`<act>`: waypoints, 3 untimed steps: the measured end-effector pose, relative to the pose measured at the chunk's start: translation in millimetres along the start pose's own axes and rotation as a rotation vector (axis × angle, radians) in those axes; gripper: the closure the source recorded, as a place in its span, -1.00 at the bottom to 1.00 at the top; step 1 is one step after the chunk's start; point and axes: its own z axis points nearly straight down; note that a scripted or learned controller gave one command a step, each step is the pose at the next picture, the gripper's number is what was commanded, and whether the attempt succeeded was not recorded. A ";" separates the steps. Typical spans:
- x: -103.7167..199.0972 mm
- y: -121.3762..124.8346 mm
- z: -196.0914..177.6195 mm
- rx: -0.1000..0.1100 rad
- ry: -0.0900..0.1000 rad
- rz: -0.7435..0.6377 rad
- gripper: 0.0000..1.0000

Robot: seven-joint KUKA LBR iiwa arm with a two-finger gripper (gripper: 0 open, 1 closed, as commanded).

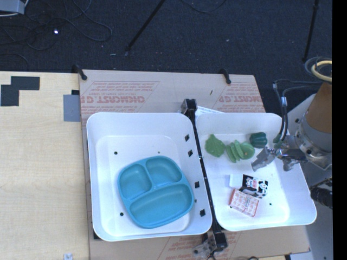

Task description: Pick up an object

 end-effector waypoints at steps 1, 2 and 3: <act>-0.1 1.8 -4.3 -0.009 -0.002 -0.002 -1.00; 8.7 0.5 45.8 -0.002 0.001 -0.002 -1.00; 2.1 -2.5 109.8 -0.001 0.002 -0.001 -1.00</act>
